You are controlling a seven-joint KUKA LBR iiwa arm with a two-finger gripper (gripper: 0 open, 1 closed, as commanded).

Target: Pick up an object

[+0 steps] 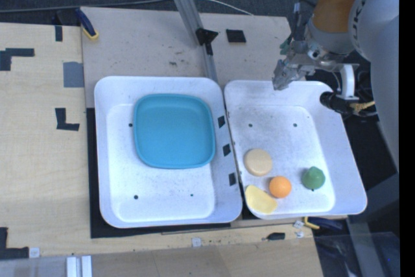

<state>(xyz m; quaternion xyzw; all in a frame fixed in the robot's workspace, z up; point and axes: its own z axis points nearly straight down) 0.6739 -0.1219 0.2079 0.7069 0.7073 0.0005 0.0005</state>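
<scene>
**Four small objects in the right bin, gripper up at its far edge**

Nearest the lower edge of the frame, the right bin holds four small things clustered along its near side. A yellow piece lies at the bin's lower left corner, touching the near wall. Just above and right of it sits an orange ball, and up-left of that a beige round object. A green object rests apart from them, toward the right wall.

In the left bin, a blue plate lies flat, in the upper middle of that bin.

Farther back, in the upper right of the frame, the gripper hangs over the right bin's far rim, well apart from all four objects. Nothing shows between its fingers; whether they are spread or closed cannot be told. The orange-banded arm rises behind it.
</scene>
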